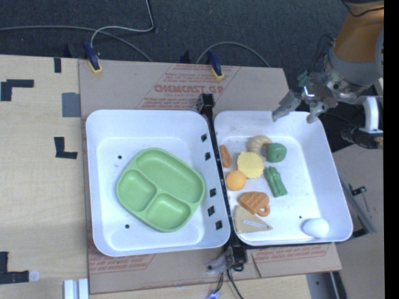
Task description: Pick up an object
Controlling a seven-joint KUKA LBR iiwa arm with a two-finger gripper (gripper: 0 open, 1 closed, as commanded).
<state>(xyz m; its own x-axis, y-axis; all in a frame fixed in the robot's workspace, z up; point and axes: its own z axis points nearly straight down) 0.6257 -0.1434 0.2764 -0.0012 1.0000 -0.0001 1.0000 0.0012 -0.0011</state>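
Nearest me, the white egg [315, 227] sits alone in the right bin's [333, 167] front corner, so the end effector [298, 109], fingers spread wide and empty over that bin's far rim, should probably descend straight onto it.

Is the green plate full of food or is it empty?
Empty. The green plate lies in the left bin with nothing in its three sections; the toy food sits in the right bin.

Red print on the cardboard sheet [187, 83] reads roughly "CHEMCAST GP".
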